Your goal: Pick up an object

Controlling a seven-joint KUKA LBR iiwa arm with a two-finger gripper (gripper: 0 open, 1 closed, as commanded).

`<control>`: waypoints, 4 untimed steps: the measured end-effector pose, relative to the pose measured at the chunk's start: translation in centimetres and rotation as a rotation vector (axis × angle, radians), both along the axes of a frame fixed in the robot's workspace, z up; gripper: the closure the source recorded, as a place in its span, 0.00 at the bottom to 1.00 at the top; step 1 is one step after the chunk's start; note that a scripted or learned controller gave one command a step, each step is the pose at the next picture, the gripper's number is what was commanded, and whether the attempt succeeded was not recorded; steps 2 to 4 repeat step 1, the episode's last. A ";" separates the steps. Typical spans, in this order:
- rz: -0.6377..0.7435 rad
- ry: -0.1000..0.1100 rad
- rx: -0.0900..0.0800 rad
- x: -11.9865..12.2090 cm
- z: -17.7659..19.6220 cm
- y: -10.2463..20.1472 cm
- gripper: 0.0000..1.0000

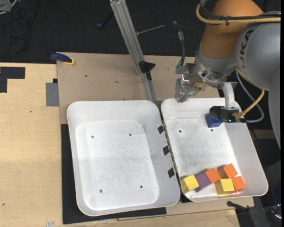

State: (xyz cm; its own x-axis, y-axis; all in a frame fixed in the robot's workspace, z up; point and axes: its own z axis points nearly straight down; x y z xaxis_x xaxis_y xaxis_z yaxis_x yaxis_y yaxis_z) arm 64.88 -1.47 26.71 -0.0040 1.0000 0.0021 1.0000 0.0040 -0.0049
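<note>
On your far left the wooden bench is sitting bare of blocks. Moving right, you are looking at the left bin, which is lying with nothing to grasp in it. A slanted metal rail is rising behind the seam between the bins.

Next you are coming to the right bin, where everything worth picking is waiting. In its near corner a cluster of blocks is resting together: a yellow block, a purple block touching it, an orange block, and further right another yellow block and more orange blocks. A blue block is lying alone near the bin's far right wall, just under a black fitting.

The gripper is hanging over the far rim of the right bin, well apart from the cluster and some way left of the blue block. Its opening is too small and blurred for you to tell. Nothing is showing beneath it.

So you are judging the task as not yet achieved: the reach, the closing and the lift are all remaining.
</note>
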 end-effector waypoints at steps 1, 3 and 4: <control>0.001 0.001 0.000 -0.3 -0.3 5.7 1.00; 0.001 0.001 0.000 -0.3 -0.3 5.7 1.00; 0.001 0.001 0.000 -0.3 -0.3 5.7 1.00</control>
